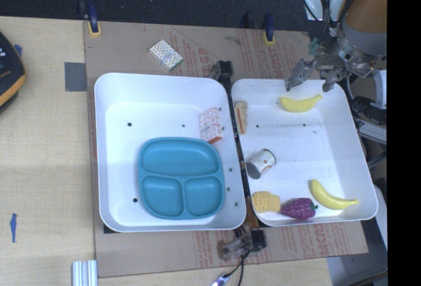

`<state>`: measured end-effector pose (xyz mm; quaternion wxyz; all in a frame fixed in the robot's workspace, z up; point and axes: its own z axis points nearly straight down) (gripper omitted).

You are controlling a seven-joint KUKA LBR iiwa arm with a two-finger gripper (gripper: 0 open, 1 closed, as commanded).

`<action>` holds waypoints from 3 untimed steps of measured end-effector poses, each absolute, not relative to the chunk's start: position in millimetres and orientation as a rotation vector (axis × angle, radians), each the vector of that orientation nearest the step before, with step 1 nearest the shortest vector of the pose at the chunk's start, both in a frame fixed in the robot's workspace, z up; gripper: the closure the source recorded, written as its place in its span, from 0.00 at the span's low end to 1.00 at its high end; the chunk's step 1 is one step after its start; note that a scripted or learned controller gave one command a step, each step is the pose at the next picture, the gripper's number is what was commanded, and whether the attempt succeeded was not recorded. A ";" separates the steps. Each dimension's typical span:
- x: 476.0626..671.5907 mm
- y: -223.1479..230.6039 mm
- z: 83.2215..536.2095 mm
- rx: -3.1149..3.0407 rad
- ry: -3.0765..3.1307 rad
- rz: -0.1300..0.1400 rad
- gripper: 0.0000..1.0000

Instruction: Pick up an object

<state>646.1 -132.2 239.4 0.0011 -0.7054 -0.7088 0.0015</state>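
the arm (365,5) is cut off at the right edge. the hand (311,79), fingers spread apart and holding nothing, hangs just above a banana (300,102) in the right bin (352,146).

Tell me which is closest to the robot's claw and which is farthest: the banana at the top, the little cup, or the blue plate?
From the gripper:
1. Top banana, just below it in the right bin's far corner.
2. Little cup, mid right bin, near the divider.
3. Blue plate, over in the left bin.
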 end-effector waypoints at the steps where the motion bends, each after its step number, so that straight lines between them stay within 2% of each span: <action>1: 597.0 -98.6 134.0 -2.214 -2.223 0.008 0.00; 2: 597.6 -99.9 145.0 -2.213 -2.226 0.010 1.00; 3: 576.0 -38.9 192.2 -2.213 -2.228 0.004 1.00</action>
